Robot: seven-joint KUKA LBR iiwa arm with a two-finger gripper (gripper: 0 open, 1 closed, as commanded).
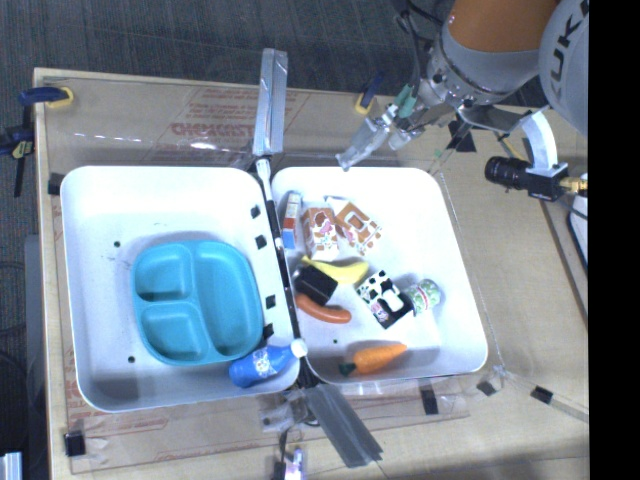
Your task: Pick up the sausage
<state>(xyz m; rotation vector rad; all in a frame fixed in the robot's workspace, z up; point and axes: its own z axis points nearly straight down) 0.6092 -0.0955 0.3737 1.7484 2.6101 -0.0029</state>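
Observation:
The sausage (322,312) is a short red-orange link lying flat in the right bin (455,258), close to the wall it shares with the left bin. A black block (316,285) touches its upper side, and a yellow banana (341,270) lies just beyond that. My gripper (365,140) hangs over the back rim of the right bin, well behind the sausage and apart from every object. Nothing shows in its grasp.
The right bin also holds a cow-patterned box (381,299), a green can (428,294), a carrot (376,358) at the front, a patterned packet (340,227) and a slim tube (291,218). In the left bin (90,228) lies a blue divided plate (195,301), with a blue bottle (262,366) beside it.

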